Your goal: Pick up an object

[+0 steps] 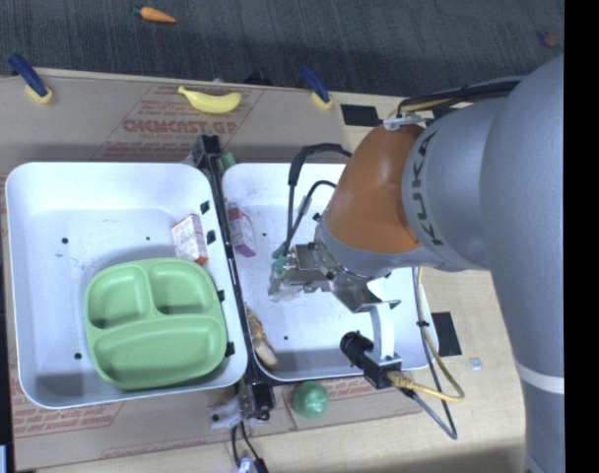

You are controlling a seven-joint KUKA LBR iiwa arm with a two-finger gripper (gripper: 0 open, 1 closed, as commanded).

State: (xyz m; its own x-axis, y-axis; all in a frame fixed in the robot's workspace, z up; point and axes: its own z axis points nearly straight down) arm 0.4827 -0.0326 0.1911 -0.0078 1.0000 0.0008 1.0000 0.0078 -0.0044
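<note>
My gripper (285, 272) hangs low over the left half of the right bin (309, 363), under the orange wrist band of the arm (378, 200). A small green bit (279, 254) shows right at the gripper's tip; I cannot tell whether it is held. A pink and purple packet (239, 228) lies near the bin's left wall, just up and left of the gripper. A tan object (261, 344) lies at the lower left of the bin by the divider.
The left bin (43, 195) holds a green divided tray (158, 321) and a red and white packet (189, 236). A green ball (309, 398) sits in front of the right bin. A yellow banana (211, 98) lies on the cardboard behind the bins.
</note>
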